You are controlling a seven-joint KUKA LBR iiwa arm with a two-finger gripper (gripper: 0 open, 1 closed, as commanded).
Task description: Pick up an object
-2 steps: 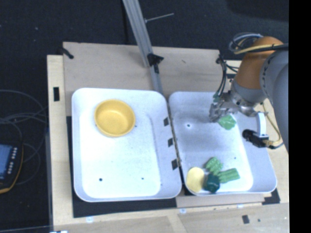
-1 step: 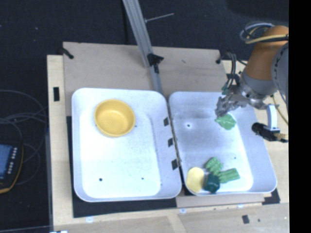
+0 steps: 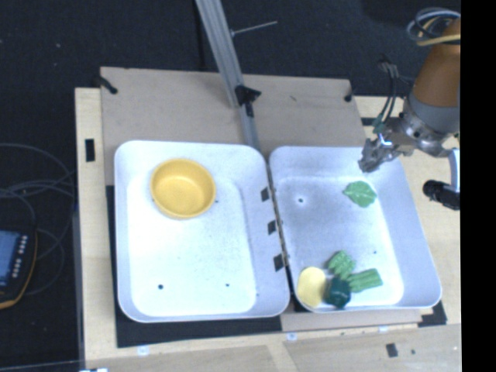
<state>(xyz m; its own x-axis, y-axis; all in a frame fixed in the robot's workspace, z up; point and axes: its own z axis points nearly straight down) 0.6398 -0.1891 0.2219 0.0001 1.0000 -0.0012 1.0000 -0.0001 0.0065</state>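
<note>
the gripper [image 3: 373,158] hangs over the right bin [image 3: 310,223], just above a green leaf [image 3: 360,193]. whether its jaws are wide or narrow, i cannot tell. a yellow bowl [image 3: 183,187] sits in the left bin [image 3: 186,277].

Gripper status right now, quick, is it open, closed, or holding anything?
Gripper: cannot be told; it hangs over the right bin's far edge, just above the pale green piece, nothing seen held.
</note>
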